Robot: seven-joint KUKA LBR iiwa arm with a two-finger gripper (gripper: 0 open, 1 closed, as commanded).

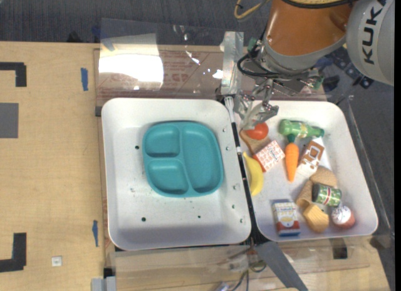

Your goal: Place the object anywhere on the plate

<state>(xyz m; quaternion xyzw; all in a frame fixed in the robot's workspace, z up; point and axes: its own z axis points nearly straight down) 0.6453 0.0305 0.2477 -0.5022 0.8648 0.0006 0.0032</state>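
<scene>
Nearest, a small carton sits at the right bin's six o'clock, while the gripper hangs over a tomato at ten o'clock, its grip unreadable, presumably to fetch it to the teal plate leftward.

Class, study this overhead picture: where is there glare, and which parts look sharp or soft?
Camera view: strong white glare on the clear plastic sheet behind the bins; the teal three-compartment plastic plate is evenly lit and sharp; the metal end effector over the right white bin looks slightly soft, its fingers hard to read.
</scene>
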